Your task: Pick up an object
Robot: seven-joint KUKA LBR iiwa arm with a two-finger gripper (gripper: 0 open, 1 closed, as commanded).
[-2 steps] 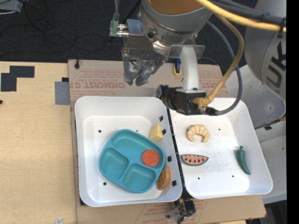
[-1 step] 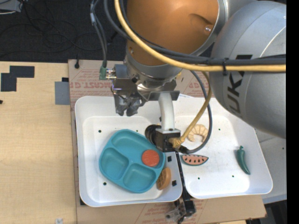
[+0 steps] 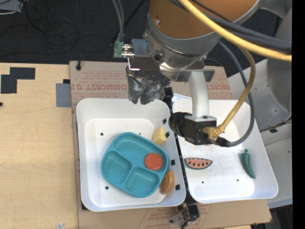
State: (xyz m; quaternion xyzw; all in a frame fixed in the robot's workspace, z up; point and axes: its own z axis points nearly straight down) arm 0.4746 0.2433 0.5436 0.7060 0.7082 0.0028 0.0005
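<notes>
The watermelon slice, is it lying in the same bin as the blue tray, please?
No, the watermelon slice lies in the right bin.

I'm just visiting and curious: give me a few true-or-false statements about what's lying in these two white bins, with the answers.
1. The blue tray lies in the left bin. True.
2. The watermelon slice rests on the blue tray. False: it lies in the right bin.
3. A round orange-red piece sits on the tray. True.
4. The green pepper lies in the left bin. False: it lies in the right bin, near its right side.
</notes>
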